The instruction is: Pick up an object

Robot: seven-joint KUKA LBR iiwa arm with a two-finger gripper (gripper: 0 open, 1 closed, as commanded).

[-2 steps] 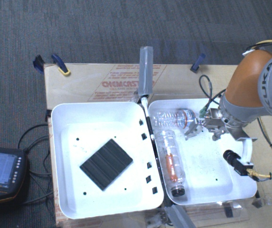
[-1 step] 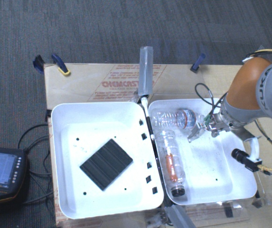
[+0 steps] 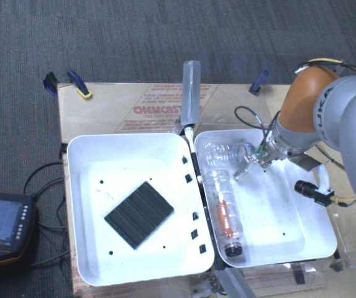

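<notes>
— Where's the gripper [image 3: 250,162] on your screen?

— Upper middle of the right bin [image 3: 302,241], right beside the crumpled clear bottle [image 3: 224,153]. I can't tell how it stands.

— The other things?

— I see a second bottle [image 3: 226,213], dark-capped, lying along that bin's left wall. A black ridged pad [image 3: 139,214] sits in the left bin [image 3: 84,247].

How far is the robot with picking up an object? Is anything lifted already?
Nothing looks lifted yet. The gripper is low in the right bin, near the back, beside a clear crumpled bottle. A second clear bottle with an orange label lies along that bin's left wall, and a dark ribbed pad lies in the left bin. Grasping and lifting are left.
</notes>
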